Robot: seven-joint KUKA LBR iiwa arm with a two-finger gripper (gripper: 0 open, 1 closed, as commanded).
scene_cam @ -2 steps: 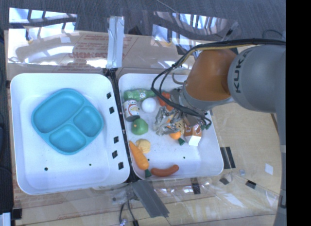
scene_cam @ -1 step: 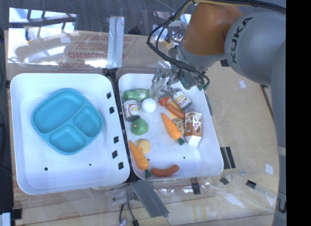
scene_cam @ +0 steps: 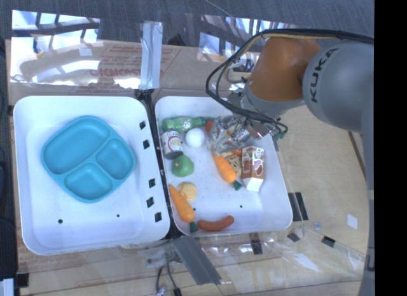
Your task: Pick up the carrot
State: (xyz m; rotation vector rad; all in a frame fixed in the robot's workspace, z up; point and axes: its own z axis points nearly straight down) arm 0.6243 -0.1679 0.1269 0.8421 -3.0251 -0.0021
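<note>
Above the far side of the right white bin (scene_cam: 280, 202), the metal two-finger gripper (scene_cam: 232, 132) hovers with nothing visibly held, its grip state unclear, while the orange carrot (scene_cam: 224, 168) lies unlifted just near of it.

The grey arm (scene_cam: 337, 84) bears the word "KUKA" in dark letters. Faint reddish print runs across the cardboard (scene_cam: 114, 65) behind the bins, too blurred to read.
</note>
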